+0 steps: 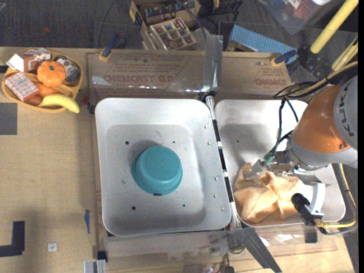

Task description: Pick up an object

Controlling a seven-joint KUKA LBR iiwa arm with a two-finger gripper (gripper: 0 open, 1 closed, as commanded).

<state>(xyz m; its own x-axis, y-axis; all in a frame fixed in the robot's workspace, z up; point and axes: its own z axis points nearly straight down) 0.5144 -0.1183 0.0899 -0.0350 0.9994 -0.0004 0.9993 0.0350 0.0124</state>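
Gripper (272,165) hovers at the cloth (264,197) in the lower right of the frame, finger state impossible to tell; a sound pick likely means pressing into a raised fold before closing, clear of the bin (244,118) wall.

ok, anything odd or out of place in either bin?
Nothing damaged or spilled. The teal bowl sits upside down in the left bin; a crumpled yellow cloth lies bunched in the right bin, beneath the gripper.
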